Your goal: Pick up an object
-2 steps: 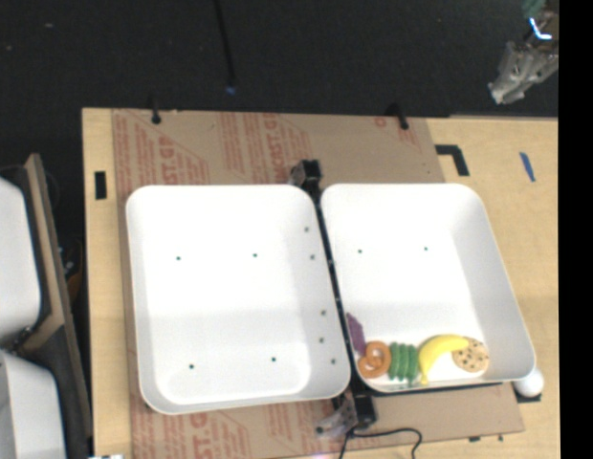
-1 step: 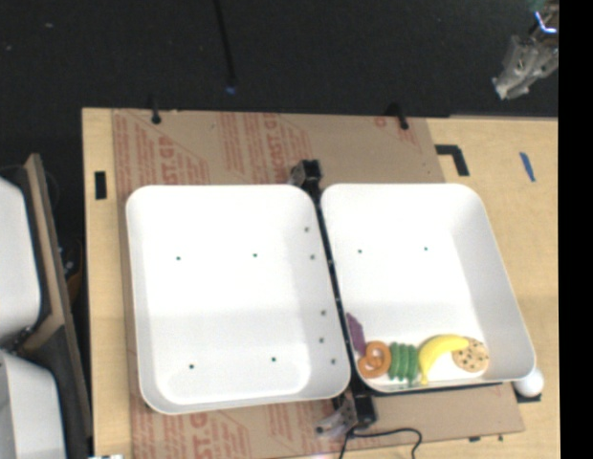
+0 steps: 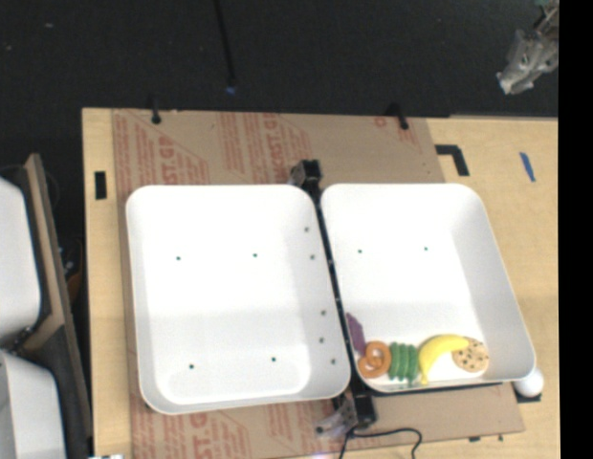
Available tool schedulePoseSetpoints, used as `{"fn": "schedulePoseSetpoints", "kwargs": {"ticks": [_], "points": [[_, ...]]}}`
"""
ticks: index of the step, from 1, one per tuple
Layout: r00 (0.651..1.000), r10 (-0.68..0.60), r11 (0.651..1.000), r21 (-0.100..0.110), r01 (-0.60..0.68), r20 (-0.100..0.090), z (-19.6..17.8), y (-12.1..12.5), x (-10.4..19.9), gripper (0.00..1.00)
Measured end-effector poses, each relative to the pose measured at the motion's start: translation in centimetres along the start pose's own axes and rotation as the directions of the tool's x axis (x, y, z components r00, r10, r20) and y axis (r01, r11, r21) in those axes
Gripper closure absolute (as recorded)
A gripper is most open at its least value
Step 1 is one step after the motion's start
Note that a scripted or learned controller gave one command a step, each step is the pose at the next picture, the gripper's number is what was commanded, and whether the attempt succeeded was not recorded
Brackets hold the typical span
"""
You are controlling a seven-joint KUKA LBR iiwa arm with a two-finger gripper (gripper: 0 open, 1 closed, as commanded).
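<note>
— Along the near wall of the right bin (image 3: 488, 228), in the lower right of the frame, lie the banana (image 3: 440, 348), cookie (image 3: 471, 356), green piece (image 3: 404, 361) and pretzel (image 3: 374, 360).

— And you?

— My gripper (image 3: 528, 60) is far off at the upper right. Whether it is spread or pressed together I cannot tell. The row runs left to right, straight down-frame from me.

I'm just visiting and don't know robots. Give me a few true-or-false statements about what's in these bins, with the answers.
1. The banana lies in the right bin. True.
2. The toys are spread across both bins. False: they cluster along the right bin's near edge.
3. A cookie sits beside the banana. True.
4. The hand is down among the toys. False: it is at the top right, away from the bins.
5. The pretzel lies in the left bin. False: it is in the right bin.
</note>
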State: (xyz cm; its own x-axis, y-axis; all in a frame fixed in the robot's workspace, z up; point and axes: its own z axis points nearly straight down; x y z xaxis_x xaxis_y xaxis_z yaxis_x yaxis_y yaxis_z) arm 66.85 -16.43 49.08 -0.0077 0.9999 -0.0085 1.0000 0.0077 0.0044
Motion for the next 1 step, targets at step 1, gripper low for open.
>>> {"fn": "schedulePoseSetpoints", "kwargs": {"ticks": [1], "points": [[1.0, -0.001, 1.0, 0.0, 0.001, 0.001, -1.02, 0.01, -0.04, 1.0]]}}
